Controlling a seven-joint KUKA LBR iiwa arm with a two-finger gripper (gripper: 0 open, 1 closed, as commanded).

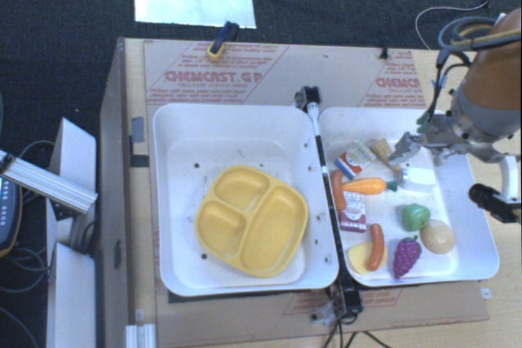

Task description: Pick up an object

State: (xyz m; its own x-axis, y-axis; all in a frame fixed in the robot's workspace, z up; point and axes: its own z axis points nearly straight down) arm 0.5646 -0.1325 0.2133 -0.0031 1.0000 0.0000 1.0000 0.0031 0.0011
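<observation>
The right bin (pixel 481 257) holds several toy foods: an orange carrot (pixel 364 187), a sausage (pixel 374 245), purple grapes (pixel 405 255), a green pepper (pixel 415 217), a pale potato (pixel 438 236), a small carton (pixel 351 163), a red-and-white packet (pixel 352 213) and a white block (pixel 418 176). My gripper (pixel 424 151) hangs over the back of this bin, just above the white block and right of the carton. Its two grey fingers (pixel 404 148) stand apart, open, with nothing between them.
A yellow divided plate (pixel 251 220) lies in the left bin (pixel 175 143). A black rail (pixel 322 175) marks where the two bins meet. A black part (pixel 494 204) juts in over the right bin's right rim. Cables loop above the arm.
</observation>
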